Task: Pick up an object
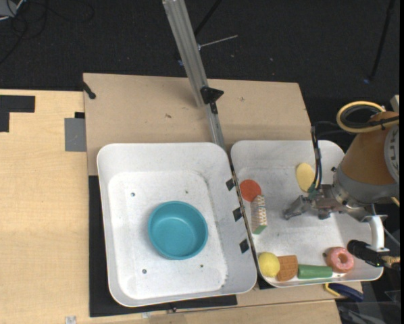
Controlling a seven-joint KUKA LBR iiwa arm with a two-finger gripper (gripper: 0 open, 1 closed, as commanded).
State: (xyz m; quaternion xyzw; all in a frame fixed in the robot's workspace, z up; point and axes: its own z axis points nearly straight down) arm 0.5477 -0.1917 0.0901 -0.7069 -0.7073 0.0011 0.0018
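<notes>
1. The gripper (291,213) is reaching into the right bin (283,155) from the right, its dark fingers lying low over the bin floor near the middle.
2. How far apart the fingers are standing cannot be told from this slanted view, and nothing is showing between them.
3. A yellow oval piece (305,175) is lying just behind the gripper, toward the bin's far side and close to the arm's wrist.
4. An orange-red round object (250,190) is sitting against the bin's left wall, and a pale ridged piece (259,213) with a green end is lying just in front of it, both a little left of the fingertips.
5. Along the near wall a yellow ball (269,264), an orange-brown block (287,267), a green stick-like item (314,272) and a pink ring doughnut (339,259) are crowding together in a row.
6. The left bin (121,160) is holding a teal bowl (178,229), upright, well apart from the gripper.
7. A metal rail (188,46) is slanting down toward the gap between the two bins.
</notes>
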